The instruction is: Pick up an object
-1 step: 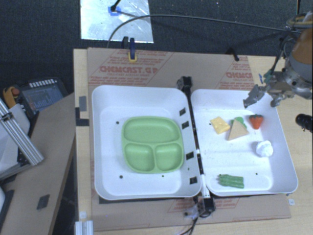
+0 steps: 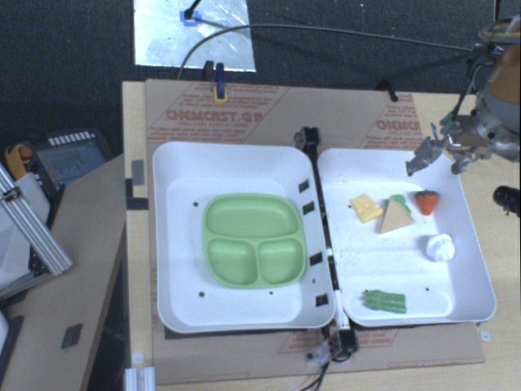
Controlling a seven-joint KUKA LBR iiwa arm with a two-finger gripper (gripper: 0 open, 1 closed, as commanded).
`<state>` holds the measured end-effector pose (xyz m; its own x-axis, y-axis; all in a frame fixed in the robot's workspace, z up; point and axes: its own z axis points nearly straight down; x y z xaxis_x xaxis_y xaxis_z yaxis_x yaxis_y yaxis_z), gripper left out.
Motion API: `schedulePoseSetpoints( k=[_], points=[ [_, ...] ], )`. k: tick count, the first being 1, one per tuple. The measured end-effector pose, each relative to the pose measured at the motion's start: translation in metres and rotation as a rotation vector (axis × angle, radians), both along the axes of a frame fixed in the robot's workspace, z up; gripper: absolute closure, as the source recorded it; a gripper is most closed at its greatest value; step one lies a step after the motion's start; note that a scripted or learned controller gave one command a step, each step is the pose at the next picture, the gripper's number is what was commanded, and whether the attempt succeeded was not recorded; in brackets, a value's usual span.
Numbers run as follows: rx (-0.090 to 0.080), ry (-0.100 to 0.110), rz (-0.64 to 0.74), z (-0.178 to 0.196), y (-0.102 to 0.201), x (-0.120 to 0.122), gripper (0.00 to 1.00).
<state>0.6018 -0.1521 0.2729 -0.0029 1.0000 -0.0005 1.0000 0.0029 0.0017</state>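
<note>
Green tray (image 2: 252,239); white bins (image 2: 236,158); red strawberry (image 2: 426,201); yellow cheese (image 2: 365,208).

Bright, even overhead light, soft shadows, slightly grainy and soft focus.

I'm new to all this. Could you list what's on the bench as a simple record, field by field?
left bin: holds a green divided tray
right bin: yellow piece, tan wedge, red-orange toy, white lump, green toy
gripper: open, above the right bin's far edge, holding nothing
arm: enters from the right
</note>
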Motion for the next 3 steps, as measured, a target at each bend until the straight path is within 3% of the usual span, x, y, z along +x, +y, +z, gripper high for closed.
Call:
schedulePoseSetpoints(
  k=[1, 3],
  points=[
    [0.000, 0.003, -0.002, -0.042, -0.004, 0.000, 0.00],
    [0.001, 0.004, -0.001, -0.160, 0.003, 0.009, 0.00]
  ],
)
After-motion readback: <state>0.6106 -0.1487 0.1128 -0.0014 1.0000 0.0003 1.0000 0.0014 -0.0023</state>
